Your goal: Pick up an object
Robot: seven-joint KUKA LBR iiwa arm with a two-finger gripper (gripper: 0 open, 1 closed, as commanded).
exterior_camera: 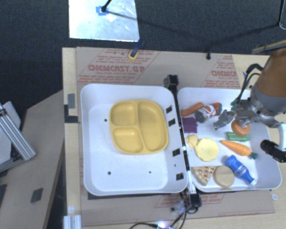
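Observation:
My gripper point(221, 121) hangs low over the right bin point(271, 175), near its back middle. Just left of it lie a red and white can point(209, 110) and an orange sausage-shaped piece point(192, 109). Right beside the gripper, on its right, sits an orange round piece point(240, 127) with a green piece point(238, 137) under it. A carrot point(236, 148), a blue bottle point(240, 169), a yellow disc point(207, 150), a purple piece point(189, 125), a pizza slice point(203, 175) and a beige cookie point(224, 177) lie nearer the front. Nothing shows in the gripper's grasp.
The left bin point(95, 175) holds a yellow divided plate point(138, 127). A black-clipped divider point(177, 128) separates the two bins. The arm point(276, 85) comes in over the right bin's back right corner.

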